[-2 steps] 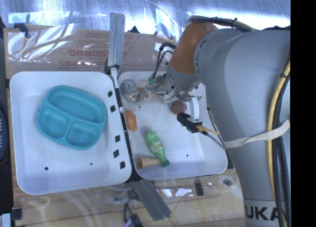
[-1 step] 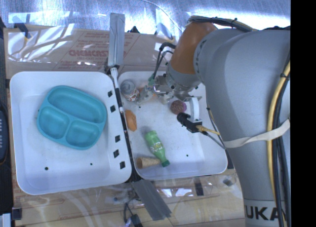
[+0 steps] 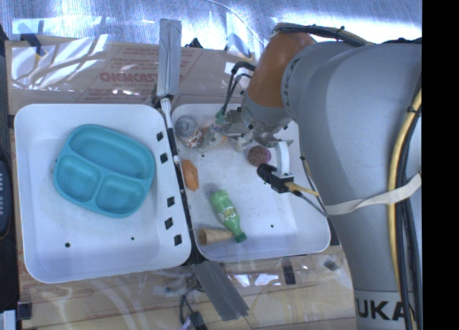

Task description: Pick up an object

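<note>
In the right bin [image 3: 287, 232] lie a green bottle [image 3: 226, 214], an orange piece [image 3: 190, 175] by the left wall, a tan cone-like piece [image 3: 213, 235] near the front, a dark red ball [image 3: 259, 155] and a small grey round thing [image 3: 186, 130] at the back left. My gripper [image 3: 219, 133] is low at the back of this bin, between the grey round thing and the red ball. The wrist hides most of it, and I see nothing clearly held in it.
The left bin [image 3: 43, 250] holds a blue divided plate [image 3: 105, 170]. The grey arm [image 3: 351, 128] covers the right bin's back right corner and right rim. A black part with a yellow cable [image 3: 276, 178] hangs over the bin's right side.
</note>
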